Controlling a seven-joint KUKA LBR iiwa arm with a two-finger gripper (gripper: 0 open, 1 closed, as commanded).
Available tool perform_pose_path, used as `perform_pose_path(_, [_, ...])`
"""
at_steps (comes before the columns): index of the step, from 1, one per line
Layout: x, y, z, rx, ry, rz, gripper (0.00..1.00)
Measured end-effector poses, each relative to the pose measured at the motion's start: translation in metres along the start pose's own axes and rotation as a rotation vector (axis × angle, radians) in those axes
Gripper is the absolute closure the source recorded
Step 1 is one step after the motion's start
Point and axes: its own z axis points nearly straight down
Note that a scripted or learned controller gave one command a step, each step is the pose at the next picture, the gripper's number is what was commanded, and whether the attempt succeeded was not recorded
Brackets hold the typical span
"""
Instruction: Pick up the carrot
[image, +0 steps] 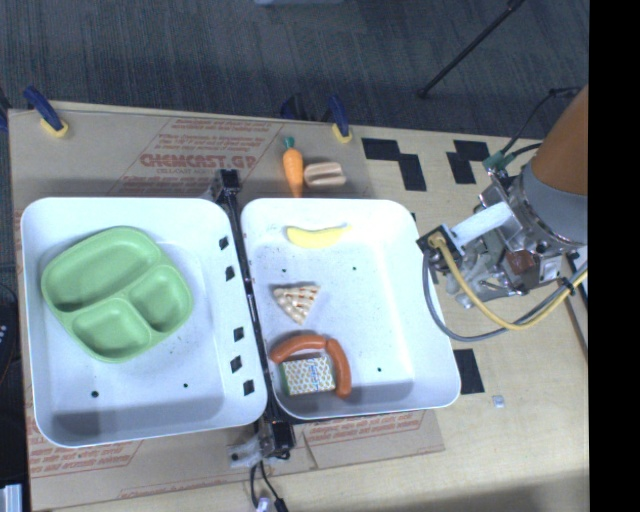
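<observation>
The carrot (292, 170), small and orange with a green top, lies on the cardboard-covered bench just behind the right bin (400, 300), outside both bins. It points roughly toward the bin's back rim. My gripper (470, 268) hangs off the right bin's right edge, over the bench, wrapped in yellow cables. It is far to the right of the carrot and lower in the view, with nothing seen held in it.
A brown-and-white toy bun (324, 175) sits right beside the carrot. In the right bin lie a banana (316, 235), a wedge-shaped slice (297, 300), a curved sausage (340, 365) and a small box (308, 376). The left bin (60, 400) holds a green divided plate (115, 292).
</observation>
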Motion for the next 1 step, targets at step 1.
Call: perform_pose_path(1, [0.0105,-0.0531,0.1162,0.003,-0.004,-0.028,1.0])
